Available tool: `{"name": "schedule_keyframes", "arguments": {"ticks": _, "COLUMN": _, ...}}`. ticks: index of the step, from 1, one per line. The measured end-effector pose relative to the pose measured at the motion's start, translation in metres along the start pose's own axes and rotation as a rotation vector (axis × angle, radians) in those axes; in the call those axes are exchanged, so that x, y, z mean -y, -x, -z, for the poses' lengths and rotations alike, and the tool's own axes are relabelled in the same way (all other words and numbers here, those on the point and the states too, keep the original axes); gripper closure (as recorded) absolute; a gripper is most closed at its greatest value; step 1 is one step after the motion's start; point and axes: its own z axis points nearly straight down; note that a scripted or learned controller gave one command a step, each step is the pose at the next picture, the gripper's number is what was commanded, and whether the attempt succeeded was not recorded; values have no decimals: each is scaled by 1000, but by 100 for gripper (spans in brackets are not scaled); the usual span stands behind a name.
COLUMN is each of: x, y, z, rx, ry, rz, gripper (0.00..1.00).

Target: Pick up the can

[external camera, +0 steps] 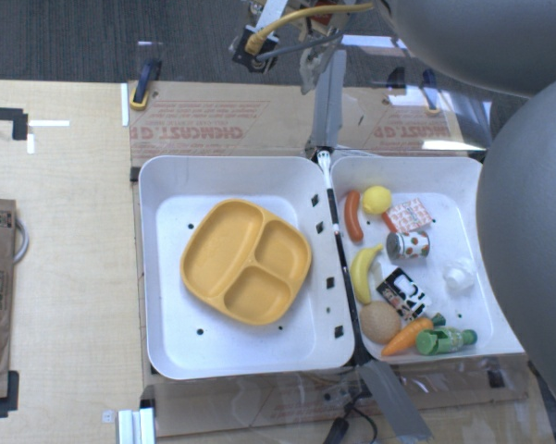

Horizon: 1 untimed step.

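The can (409,244) is small, with a red and white label, and lies on its side in the middle of the right bin (472,215). It is packed between a red-and-white packet (410,215) and a black-and-white box (402,291). My gripper (301,35) hangs high beyond the far edge of the bins, near the top of the camera view, well away from the can. A yellow cable runs across it. The grey arm bulks over the right bin's right side.
The right bin also holds a sausage (353,215), a lemon (377,199), a banana (364,274), a brown round item (379,322), a carrot (407,336) and a green bottle (444,340). A yellow divided plate (247,262) lies in the left bin (162,248).
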Motion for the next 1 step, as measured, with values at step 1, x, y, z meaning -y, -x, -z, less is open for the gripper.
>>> {"name": "schedule_keyframes", "arguments": {"ticks": 1, "x": -1, "y": -1, "z": 5, "rx": 7, "ry": -3, "rz": 3, "gripper": 100}}
